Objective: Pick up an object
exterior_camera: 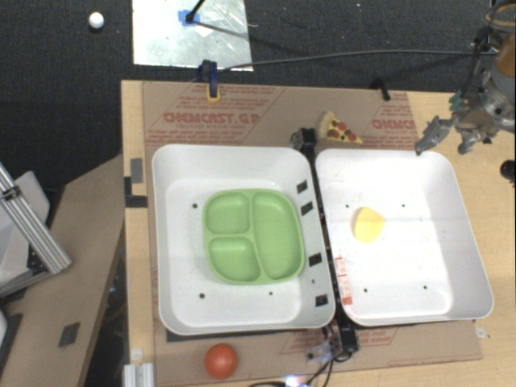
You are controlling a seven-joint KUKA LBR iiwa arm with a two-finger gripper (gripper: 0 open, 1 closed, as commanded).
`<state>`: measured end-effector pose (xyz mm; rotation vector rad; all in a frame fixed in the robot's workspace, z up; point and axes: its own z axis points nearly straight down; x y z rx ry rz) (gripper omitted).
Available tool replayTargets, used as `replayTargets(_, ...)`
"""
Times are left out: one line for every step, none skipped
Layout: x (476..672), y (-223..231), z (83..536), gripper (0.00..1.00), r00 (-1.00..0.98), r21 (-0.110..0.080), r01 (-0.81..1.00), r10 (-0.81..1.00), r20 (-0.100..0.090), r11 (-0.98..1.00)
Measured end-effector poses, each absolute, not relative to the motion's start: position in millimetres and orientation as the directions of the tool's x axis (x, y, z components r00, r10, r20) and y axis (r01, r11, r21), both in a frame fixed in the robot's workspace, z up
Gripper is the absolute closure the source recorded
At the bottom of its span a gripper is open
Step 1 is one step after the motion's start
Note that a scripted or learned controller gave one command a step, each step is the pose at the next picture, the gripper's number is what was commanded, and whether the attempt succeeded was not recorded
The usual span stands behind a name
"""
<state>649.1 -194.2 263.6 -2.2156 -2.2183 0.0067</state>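
A small yellow object lies in the right white bin, left of its middle. A green divided tray sits in the left white bin. My gripper hangs at the far right, above the right bin's back right corner, well away from the yellow object. Its two fingers are spread apart with nothing between them.
A pizza-slice toy lies on the board behind the bins. A red-orange ball rests on the board in front of the left bin. A blue clamp holds a grey sheet at the back. A metal rail stands at the left.
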Motion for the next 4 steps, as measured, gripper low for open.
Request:
replayTargets(651.1, -193.7, 269.7, 0.00, -0.003, 0.002, 1.000, 1.000, -0.001, 0.003)
replayTargets(651.1, -198.0, 208.2, 0.00, -0.001, -0.002, 1.000, 1.000, 0.000, 0.001)
replayTargets(657.0, -190.2, 151.8, 0.00, -0.005, -0.002, 1.000, 1.000, 0.001, 0.005)
replayTargets(660.0, -186.9, 110.2, 0.00, -0.007, 0.000, 1.000, 1.000, 0.000, 0.007)
